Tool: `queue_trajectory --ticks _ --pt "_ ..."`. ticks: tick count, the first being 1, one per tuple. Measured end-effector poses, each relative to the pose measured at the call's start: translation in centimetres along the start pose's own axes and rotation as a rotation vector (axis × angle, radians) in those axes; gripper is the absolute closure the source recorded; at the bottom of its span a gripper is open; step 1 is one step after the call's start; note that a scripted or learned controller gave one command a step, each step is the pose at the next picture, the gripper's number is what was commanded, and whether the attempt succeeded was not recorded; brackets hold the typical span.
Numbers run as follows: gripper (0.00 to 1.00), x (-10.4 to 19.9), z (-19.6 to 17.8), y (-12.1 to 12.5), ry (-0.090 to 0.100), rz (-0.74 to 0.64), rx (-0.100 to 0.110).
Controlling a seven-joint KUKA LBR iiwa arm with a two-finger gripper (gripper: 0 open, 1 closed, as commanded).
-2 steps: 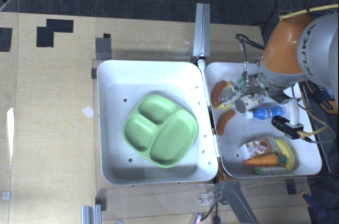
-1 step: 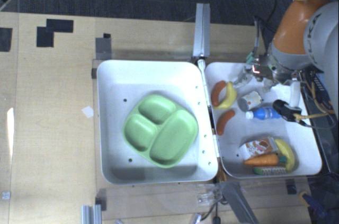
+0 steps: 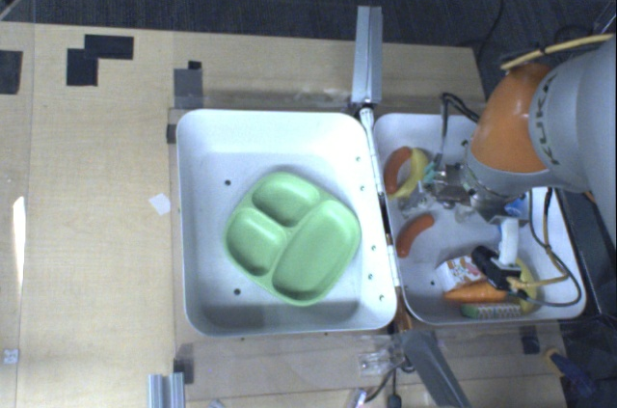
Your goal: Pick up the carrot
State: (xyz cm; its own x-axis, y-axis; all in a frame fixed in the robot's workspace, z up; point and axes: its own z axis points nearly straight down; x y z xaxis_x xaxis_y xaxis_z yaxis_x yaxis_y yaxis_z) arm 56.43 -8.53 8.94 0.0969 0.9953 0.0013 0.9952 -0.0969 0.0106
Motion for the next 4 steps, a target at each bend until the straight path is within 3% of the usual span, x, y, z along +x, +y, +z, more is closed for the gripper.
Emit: queue_trajectory --ticks 1,2,3,4 --pt "1.00 0.2 -1.2 0.3 0.002 -0.001 -0.007" --pt "1.00 0.8 -7.1 5.0 -0.002 0.170 0.006" --pt "1.00 1.1 -9.6 -0.9 -0.002 0.376 0.007" --pt "1.00 0.5 -9.6 -7.7 -0.003 0.522 0.008"
